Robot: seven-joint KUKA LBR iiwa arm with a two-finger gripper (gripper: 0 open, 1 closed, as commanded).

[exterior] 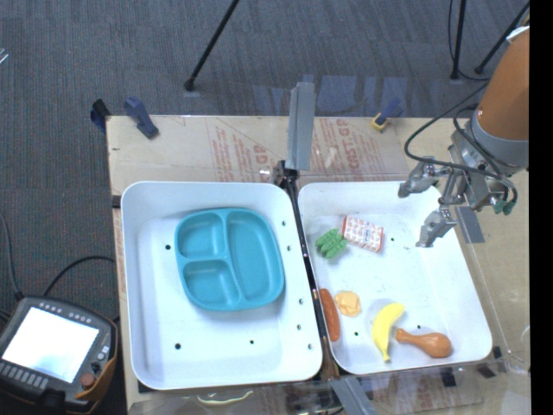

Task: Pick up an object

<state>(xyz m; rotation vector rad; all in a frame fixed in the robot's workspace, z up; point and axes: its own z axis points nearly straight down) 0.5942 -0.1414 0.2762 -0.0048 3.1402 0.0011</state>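
The jaws (425, 216) hang released, gripping nothing, above the right bin's (458, 305) far corner, well apart from the banana (385, 328) and drumstick (425, 342).

Light is even and fairly bright, falling from overhead. The two white bins (147, 232) come close to washing out, while the carpet (104, 41) behind stays dim. Shadows are soft and short, hugging the blue tray (229, 258) and the banana (385, 328). Focus is slightly soft throughout, with mild grain in the dark areas.
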